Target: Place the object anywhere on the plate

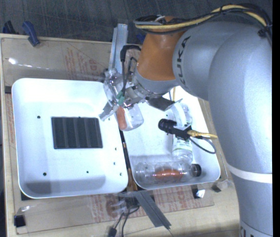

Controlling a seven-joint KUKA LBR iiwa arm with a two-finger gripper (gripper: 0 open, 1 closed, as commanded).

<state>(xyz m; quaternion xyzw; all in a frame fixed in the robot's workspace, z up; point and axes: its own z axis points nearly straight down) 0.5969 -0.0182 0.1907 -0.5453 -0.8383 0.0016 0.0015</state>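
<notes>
Task is looking partway done, by my reading. I am hanging over the seam between the two bins, my gripper [116, 102] above the inner edge of the left bin [26, 132]. The plate [76, 132], a dark ribbed slab, is lying flat in the middle of that bin with nothing on it. A clear bottle [129, 117] with an orange insert is sitting between my fingers, so I am closing on it, narrow. Left to do, I judge: carrying it over the plate and releasing. Other bottles [167, 172] are lying in the right bin [144, 147].
</notes>
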